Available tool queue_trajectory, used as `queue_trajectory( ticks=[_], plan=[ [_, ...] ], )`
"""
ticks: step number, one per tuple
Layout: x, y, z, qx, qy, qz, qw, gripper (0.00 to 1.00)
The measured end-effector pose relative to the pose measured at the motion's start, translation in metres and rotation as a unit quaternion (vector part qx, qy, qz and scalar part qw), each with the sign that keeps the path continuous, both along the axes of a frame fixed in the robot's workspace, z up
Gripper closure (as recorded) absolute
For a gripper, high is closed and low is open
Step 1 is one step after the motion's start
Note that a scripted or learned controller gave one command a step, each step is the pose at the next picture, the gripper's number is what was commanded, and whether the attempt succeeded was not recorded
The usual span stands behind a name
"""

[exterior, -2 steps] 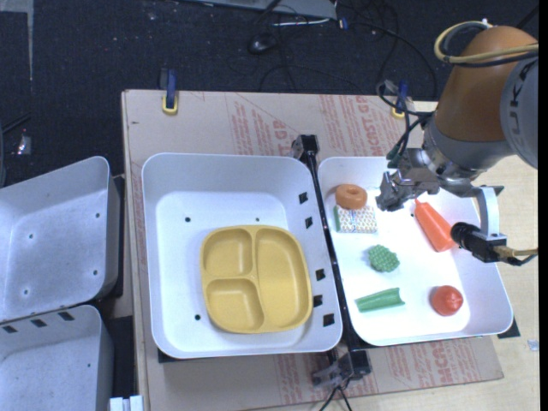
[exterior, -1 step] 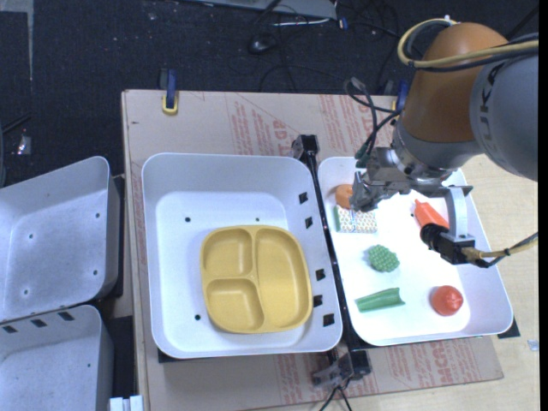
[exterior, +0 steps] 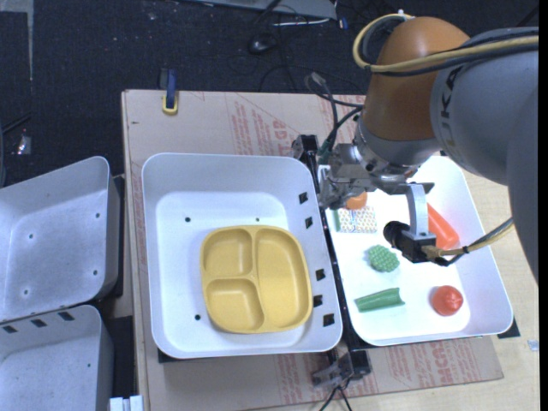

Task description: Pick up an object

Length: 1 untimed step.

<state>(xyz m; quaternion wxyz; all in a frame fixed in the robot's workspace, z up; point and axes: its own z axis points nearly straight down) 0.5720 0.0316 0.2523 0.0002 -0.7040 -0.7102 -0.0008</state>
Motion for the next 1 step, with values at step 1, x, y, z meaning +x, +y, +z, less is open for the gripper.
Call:
queue_trajectory(
  ticks=[1],
  plan=[
    [-0.002,0.0526,-0.0017,-0.0001,0.0,0.0,1.0,1.0]
  ],
)
